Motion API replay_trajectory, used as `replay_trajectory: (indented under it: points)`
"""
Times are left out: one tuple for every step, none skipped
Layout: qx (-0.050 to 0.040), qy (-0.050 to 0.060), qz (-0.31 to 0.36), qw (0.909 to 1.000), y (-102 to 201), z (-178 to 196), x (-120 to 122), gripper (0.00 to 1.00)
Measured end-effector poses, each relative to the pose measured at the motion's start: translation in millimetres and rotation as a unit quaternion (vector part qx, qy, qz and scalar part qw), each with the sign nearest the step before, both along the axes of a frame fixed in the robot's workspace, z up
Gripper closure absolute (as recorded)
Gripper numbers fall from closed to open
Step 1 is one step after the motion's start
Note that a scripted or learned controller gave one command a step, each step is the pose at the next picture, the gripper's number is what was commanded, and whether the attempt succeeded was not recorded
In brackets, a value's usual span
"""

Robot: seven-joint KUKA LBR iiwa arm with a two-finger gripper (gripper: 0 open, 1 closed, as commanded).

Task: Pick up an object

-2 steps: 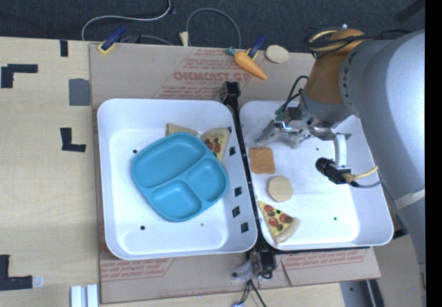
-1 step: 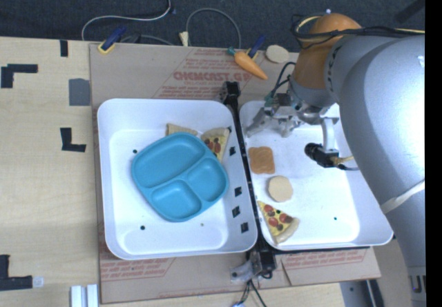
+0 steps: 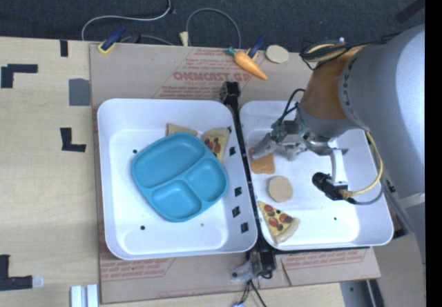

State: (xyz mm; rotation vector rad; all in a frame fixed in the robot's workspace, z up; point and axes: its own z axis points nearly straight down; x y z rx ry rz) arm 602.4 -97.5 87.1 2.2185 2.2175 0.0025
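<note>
Arm reaching into the right bin, gripper low over an orange-brown toy food block

The grey arm (image 3: 387, 85) comes in from the right over the right bin (image 3: 359, 230); its gripper (image 3: 271, 141) sits just above the orange-brown block (image 3: 262, 163), near the bin's left wall, grip state hidden. Left bin (image 3: 110, 161) holds a blue divided plate (image 3: 179, 176). A pizza slice (image 3: 278, 221) and a tan disc (image 3: 280, 189) lie below the block.

We count two white bins, the left bin (image 3: 110, 161) and the right bin (image 3: 366, 226). One blue divided plate (image 3: 179, 176). Two pizza slices, one (image 3: 217, 140) in the left bin, another (image 3: 277, 221) in the right. Two round tan discs (image 3: 280, 189) (image 3: 277, 54), one orange carrot (image 3: 249, 64), one orange-brown block (image 3: 262, 163).
</note>
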Motion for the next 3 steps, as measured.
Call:
replay_trajectory:
  points:
    - [0.0004,-0.001,0.002,1.0000,-9,24,62,0.00]
    - [-0.0005,-0.001,0.000,1.0000,-1,-2,17,0.00]
    - [0.0001,0.002,0.002,1.0000,-3,-2,68,0.00]
